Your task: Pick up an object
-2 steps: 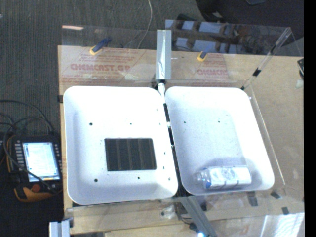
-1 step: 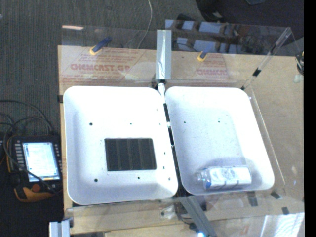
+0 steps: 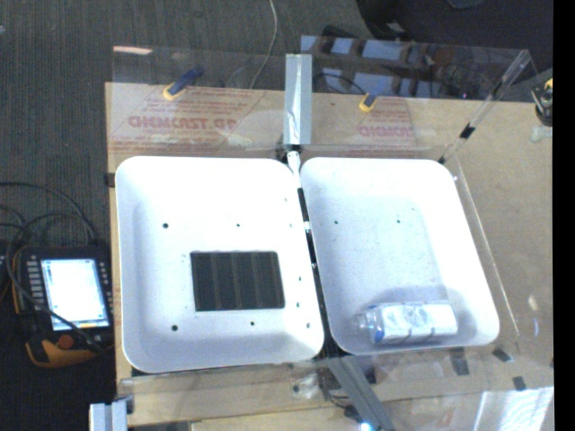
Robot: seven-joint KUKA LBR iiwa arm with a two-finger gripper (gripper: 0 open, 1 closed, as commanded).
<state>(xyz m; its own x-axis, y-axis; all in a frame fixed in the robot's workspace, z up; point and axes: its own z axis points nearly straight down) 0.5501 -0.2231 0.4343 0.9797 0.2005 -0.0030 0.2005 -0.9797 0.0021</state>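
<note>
Right bin (image 3: 377,196) holds a bottle (image 3: 409,321); left bin (image 3: 153,205), a dark panel (image 3: 237,280).

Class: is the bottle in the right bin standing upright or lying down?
Lying down: the bottle rests lengthwise on the right bin's floor, near its front wall.

The pose of the arm and its wrist cannot be told here, and neither can the state of the end effector.
</note>
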